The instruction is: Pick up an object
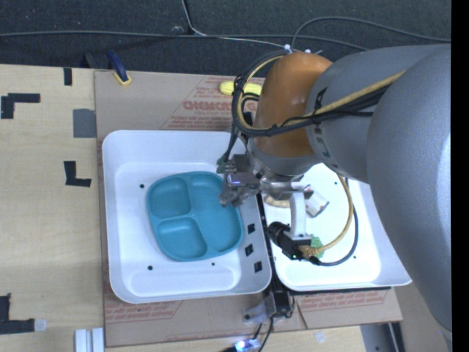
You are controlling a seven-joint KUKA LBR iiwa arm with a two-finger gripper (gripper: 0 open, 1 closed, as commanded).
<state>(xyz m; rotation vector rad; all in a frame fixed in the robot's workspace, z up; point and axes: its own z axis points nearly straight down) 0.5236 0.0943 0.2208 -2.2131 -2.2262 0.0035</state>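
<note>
Clearly, I see the blue divided plate (194,217) lying flat in the left bin (121,196), its three compartments facing up. My gripper (233,185) hangs at the plate's upper right rim, by the wall between the bins. Whether it touches the plate I cannot tell. The bulky grey arm (366,123) covers much of the right bin (366,266) and hides the wrist.

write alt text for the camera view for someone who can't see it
A grey robot arm with an orange band reaches in from the right, its claw low over the right edge of a blue divided plate lying in the left white bin. A second white bin sits beside it on the bench.
</note>
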